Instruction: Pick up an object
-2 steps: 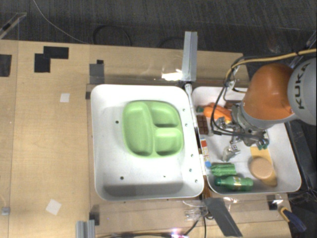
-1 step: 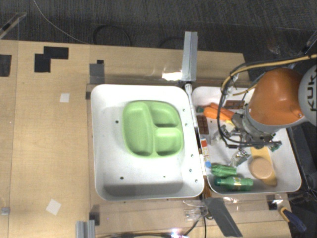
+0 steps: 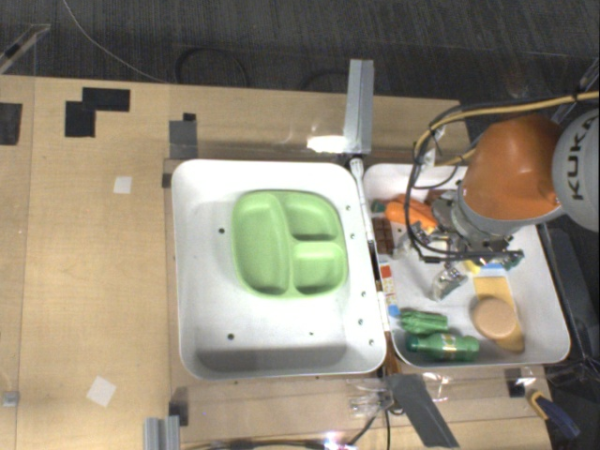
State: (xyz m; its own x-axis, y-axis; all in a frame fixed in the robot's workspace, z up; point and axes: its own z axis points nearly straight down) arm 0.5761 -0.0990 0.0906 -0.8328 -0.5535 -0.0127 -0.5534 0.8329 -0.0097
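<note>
Gripper (image 3: 450,279) low in the right bin (image 3: 553,331), grip unreadable from here; tan round block (image 3: 496,319) just beside it, green bottles (image 3: 433,336) below

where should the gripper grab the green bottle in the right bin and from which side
Take the green bottle across its middle, coming straight down from above. It lies flat on its side along the near wall of the right bin, so its narrow width probably suits the gripper best.

matt green plastic tray (image 3: 286,242), smooth white plastic bins (image 3: 202,279), pale wood-grain bench (image 3: 84,279).
</note>
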